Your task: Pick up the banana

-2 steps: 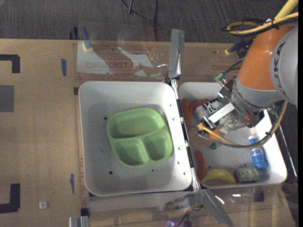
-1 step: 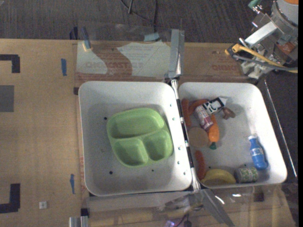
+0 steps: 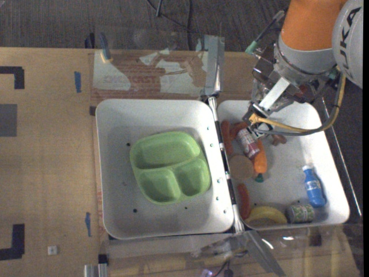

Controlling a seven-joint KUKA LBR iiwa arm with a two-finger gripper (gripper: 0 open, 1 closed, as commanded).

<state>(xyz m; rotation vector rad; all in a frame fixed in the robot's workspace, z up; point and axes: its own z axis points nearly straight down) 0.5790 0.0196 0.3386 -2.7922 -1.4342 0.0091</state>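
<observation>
We see the banana (image 3: pixel 267 214) lying at the near edge of the right bin (image 3: pixel 331 154), well below the gripper (image 3: pixel 258 122) in the camera view and clear of it. The gripper hangs over the far left part of that bin, and we cannot tell how far its fingers are parted or whether anything sits between them. Just beneath the gripper lie a small can (image 3: pixel 249 143) and a carrot (image 3: pixel 260 162), with a round brown piece (image 3: pixel 241 167) beside them. Beside the banana, farther from the gripper, rest a green tin (image 3: pixel 300 213) and a blue bottle (image 3: pixel 313 186). Left of the gripper, the other bin (image 3: pixel 109 154) holds a green divided tray (image 3: pixel 169 166).
</observation>
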